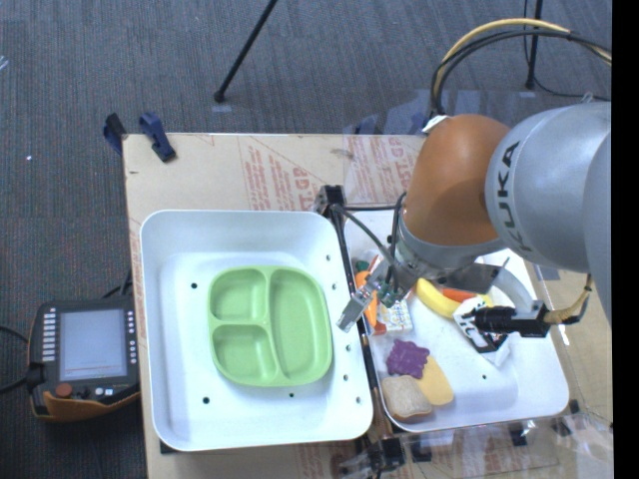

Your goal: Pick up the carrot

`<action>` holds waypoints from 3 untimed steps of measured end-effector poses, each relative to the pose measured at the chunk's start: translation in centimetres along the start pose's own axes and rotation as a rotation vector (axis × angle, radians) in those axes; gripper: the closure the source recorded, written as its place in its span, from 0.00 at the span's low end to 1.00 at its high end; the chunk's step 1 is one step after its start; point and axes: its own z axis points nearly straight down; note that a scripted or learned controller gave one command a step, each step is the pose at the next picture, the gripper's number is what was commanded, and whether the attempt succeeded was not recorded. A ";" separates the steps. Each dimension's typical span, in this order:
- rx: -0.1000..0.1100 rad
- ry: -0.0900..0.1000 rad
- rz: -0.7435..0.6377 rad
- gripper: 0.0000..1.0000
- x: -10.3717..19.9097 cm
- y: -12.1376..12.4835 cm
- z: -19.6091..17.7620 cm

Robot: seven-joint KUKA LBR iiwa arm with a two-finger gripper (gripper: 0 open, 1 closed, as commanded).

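Note:
The carrot [372,313] shows as a small orange strip at the left edge of the right bin [519,387], mostly hidden under the gripper. The gripper [367,297] hangs right over it, low at the wall between the two bins and tilted toward the left. The arm's orange band and grey wrist [459,188] cover the back of the right bin. I cannot make out whether the carrot is held.
In the right bin lie a yellow banana [436,297] with an orange piece [461,294] beside it, purple grapes [407,357], a bread slice [404,398] and a yellow wedge [436,382]. The left bin [175,267] holds a green divided plate [270,325].

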 end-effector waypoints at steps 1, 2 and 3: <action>0.001 0.001 0.239 0.00 -1.5 -3.9 0.0; 0.001 -0.001 0.537 0.00 -5.2 -2.8 0.0; 0.001 -0.001 0.765 0.00 -8.4 -0.8 0.0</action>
